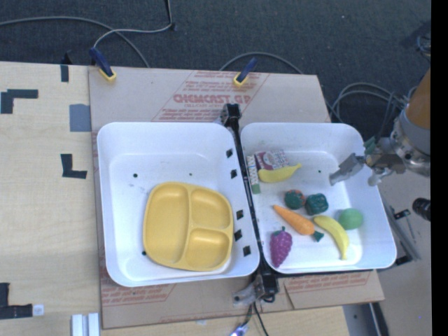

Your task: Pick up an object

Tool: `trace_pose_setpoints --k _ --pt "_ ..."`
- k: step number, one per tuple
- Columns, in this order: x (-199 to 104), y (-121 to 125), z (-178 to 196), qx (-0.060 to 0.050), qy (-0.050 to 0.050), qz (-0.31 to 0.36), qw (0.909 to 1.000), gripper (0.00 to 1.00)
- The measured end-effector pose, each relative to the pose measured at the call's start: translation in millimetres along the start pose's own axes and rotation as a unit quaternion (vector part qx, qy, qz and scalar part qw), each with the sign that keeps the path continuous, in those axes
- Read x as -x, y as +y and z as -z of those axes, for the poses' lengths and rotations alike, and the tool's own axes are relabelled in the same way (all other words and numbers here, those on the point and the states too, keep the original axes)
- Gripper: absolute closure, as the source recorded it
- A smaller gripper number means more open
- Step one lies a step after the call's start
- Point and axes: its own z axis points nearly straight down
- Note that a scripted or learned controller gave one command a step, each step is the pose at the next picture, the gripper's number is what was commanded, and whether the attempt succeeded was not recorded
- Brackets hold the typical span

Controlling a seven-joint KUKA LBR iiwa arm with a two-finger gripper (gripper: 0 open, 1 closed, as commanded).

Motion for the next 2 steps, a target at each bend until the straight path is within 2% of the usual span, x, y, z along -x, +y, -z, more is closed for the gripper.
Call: trace_pose_setpoints --k 1,2 --pt "-54.1 -21.5 -165.6 0.002 0.001 0.0 1.0 0.0" --pt "-83.6 5.0 -165.3 0.003 -0.001 0.0 1.0 0.0"
